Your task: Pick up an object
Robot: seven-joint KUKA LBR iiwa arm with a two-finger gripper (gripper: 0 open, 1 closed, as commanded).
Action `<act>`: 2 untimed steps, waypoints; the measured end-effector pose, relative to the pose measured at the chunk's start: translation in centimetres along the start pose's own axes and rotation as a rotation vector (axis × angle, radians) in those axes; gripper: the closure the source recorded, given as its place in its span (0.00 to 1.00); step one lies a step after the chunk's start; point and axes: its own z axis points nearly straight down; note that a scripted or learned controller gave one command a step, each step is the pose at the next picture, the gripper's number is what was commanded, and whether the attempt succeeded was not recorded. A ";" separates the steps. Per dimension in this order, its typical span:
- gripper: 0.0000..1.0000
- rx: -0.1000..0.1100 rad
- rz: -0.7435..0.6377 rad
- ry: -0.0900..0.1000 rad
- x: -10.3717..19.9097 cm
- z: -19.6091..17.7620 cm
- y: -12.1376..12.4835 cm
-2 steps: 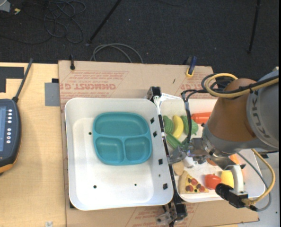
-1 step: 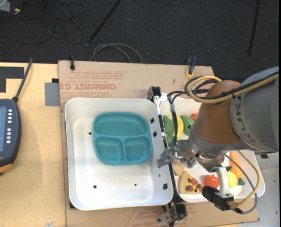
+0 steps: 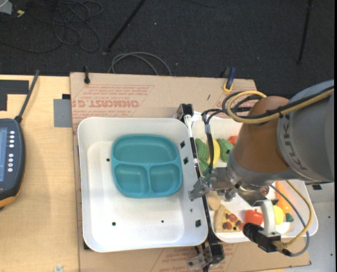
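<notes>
While the arm (image 3: pixel 282 146) hung over the right bin (image 3: pixel 311 222), a green toy (image 3: pixel 202 150) lay lengthwise beside the teal tray (image 3: pixel 147 166); gripper (image 3: pixel 222 188) state unclear.

Several small toy food pieces lay in the right bin (image 3: pixel 311 226), partly hidden under the arm. A green leafy piece (image 3: pixel 202 150) lay along the bin's left wall, with a yellow-green piece (image 3: pixel 223 147) just beside it. A pizza slice (image 3: pixel 229 220) lay flat near the front edge, beside a red-orange piece (image 3: pixel 252 215) and a yellow piece (image 3: pixel 279 213).
</notes>
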 end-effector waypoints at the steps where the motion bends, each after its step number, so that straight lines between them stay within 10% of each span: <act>1: 0.00 0.004 -0.016 0.004 17.1 4.4 -0.3; 2: 1.00 0.006 -0.002 -0.002 16.1 3.3 -0.1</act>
